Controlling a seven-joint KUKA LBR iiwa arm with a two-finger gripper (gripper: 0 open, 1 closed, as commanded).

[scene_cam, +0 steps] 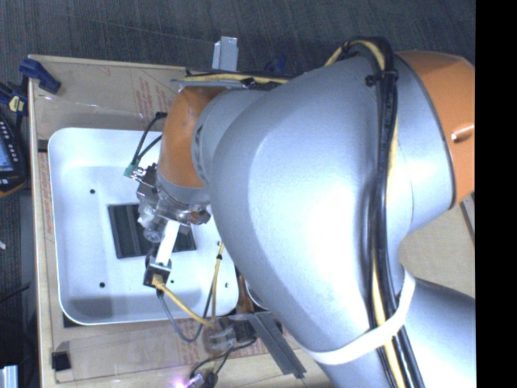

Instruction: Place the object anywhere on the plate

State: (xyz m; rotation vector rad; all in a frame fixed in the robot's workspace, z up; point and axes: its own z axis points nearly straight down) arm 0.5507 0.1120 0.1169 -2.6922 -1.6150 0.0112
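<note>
**Pincer low over the plate, object hidden beneath the wrist**

The pincer (155, 226) hangs left of the frame's centre, pointing down into the bin. The wrist (174, 192) above it blocks the view of its tip, so I cannot tell whether it is open, closed or gripping anything.

Directly under it lies a dark, flat rectangle that I take to be the plate (125, 231). It rests on the bin floor, with its right part covered by the pincer.

The object cannot be made out. If it is at the pincer or already on the plate, it is hidden in the patch that the wrist covers.

How it will handle is therefore a judgement from very little. Anything that fits out of sight under so small a patch is probably small and light, so weight should not matter. Whether it is stiff, soft or slippery cannot be told. A sensible hold would be across its narrower side near the middle, so that it hangs level and does not swing. The plate looks thin and flat, so a low, gentle release should stop the object sliding off.

The white bin (73, 176) fills the left of the frame, its floor bare around the plate apart from a few small dark dots. It sits on a brown worktop (105, 87) with a blue clamp (38, 75) at the upper left corner. The grey arm (323, 217) fills the middle and right of the frame.
</note>
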